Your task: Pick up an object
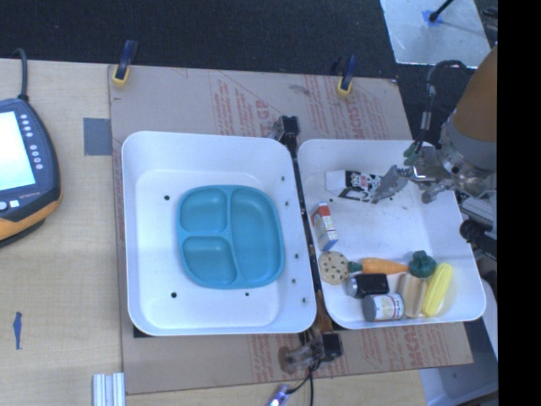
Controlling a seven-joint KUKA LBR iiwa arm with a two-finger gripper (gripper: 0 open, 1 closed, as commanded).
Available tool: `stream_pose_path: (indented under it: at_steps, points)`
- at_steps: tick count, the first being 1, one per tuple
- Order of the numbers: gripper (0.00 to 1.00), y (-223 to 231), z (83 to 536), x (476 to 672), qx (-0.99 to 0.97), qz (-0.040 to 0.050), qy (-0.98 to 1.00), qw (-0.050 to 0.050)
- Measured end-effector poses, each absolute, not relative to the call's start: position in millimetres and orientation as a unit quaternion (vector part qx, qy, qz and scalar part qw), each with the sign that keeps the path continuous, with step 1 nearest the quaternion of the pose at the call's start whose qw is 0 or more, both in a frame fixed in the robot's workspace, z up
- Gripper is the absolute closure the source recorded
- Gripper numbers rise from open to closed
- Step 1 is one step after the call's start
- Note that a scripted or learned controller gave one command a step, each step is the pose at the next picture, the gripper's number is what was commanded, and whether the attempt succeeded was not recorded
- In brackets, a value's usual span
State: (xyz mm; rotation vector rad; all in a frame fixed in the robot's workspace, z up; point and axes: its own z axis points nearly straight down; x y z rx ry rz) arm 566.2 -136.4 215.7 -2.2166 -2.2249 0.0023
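White carton (355, 183) lying flat, long axis left-right, gripper (390, 184) beside

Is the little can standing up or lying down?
Lying down. The can rests on its side in the right bin, label facing up, beside the corn.

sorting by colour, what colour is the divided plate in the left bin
Light blue; the plate shows plainly in the camera view.

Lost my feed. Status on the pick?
Gripper low in right bin, beside black-and-white carton. Nothing seen held. Carrot, corn, can heaped along near wall, apart from it.
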Motion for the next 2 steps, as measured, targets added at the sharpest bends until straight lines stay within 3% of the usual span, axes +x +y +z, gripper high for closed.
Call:
stream_pose_path:
  at_steps: [1, 2]
  points:
    - [0.00, -107, 136, 635.7, -0.705, 0.0019, -0.709, 0.001]
    - [0.00, -165, 91, 572.7, -0.706, 0.0026, -0.709, 0.002]
